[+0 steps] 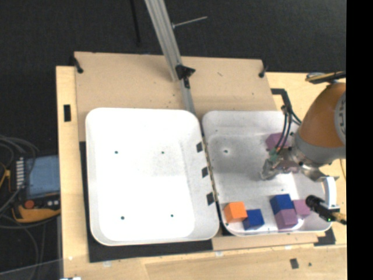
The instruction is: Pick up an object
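Observation:
My gripper (pixel 269 170) hangs low over the middle of the right bin (pixel 233 134), reaching in from the right under the orange-banded wrist. A purple block (pixel 274 140) lies just behind it, partly hidden by the cables. Along the bin's front edge sit an orange block (pixel 235 210), a small blue block (pixel 254 219), a larger blue block (pixel 281 203), a purple block (pixel 286 217) and a pale purple piece (pixel 302 208). Nothing shows between the gripper's tips.
The left bin (pixel 145 174) stands beside the right one, joined by clips at the shared edge. A slanted metal pole (pixel 166 34) rises from the back of the bench. A pendant and cables lie at the far left.

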Robot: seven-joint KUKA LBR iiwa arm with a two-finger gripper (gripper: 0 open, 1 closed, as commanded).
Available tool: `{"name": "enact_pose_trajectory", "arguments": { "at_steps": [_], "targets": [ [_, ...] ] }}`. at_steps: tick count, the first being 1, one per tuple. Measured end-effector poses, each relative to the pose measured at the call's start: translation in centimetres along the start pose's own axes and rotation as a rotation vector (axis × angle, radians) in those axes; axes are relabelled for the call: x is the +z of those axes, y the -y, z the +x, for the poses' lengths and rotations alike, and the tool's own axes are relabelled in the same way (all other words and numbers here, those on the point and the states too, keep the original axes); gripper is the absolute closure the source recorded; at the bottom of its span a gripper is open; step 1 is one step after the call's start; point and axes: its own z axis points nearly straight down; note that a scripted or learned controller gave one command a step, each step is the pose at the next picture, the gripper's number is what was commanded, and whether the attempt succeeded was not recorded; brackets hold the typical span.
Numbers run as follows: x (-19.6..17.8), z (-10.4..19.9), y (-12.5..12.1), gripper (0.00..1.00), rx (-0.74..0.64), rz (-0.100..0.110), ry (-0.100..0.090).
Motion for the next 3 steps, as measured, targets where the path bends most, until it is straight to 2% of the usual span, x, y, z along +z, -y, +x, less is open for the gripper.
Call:
{"name": "enact_pose_trajectory", "arguments": {
  "at_steps": [2, 3],
  "targets": [
    [-12.8, -0.5, -1.1, 1.00, -0.013, -0.003, 0.003],
    [-15.0, -0.6, -1.3, 1.00, -0.015, 0.002, 0.001]
  ]
}}
